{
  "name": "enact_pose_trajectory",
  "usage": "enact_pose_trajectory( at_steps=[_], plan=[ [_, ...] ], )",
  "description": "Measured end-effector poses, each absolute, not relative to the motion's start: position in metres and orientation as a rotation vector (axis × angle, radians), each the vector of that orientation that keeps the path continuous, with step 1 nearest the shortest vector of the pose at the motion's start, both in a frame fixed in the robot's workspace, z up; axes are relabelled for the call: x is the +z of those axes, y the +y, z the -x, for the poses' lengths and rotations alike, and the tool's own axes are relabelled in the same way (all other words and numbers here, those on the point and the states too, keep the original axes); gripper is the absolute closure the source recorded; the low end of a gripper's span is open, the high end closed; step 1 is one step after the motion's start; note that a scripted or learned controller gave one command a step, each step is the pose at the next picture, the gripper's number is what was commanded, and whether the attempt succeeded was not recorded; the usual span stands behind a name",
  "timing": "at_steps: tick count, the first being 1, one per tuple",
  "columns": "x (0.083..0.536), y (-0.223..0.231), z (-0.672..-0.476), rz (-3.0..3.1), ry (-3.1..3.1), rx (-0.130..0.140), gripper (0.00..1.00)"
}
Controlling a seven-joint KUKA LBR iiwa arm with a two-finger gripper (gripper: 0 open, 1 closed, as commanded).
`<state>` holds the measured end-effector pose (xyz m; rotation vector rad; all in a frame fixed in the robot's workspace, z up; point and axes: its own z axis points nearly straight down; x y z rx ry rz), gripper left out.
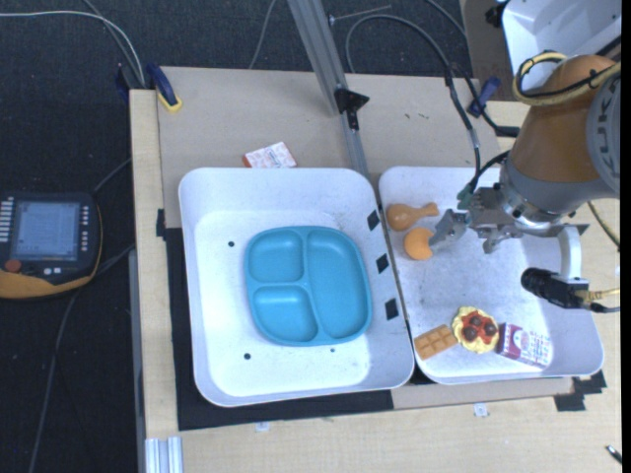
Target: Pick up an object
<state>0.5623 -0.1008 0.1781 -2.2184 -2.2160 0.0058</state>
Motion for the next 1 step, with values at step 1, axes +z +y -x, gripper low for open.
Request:
enact_pose_trajectory(
  at_steps=[1],
  plan=[
    [0.1151,-0.0963,-0.559,2.216,-2.215,0.007,0.0]
  ],
)
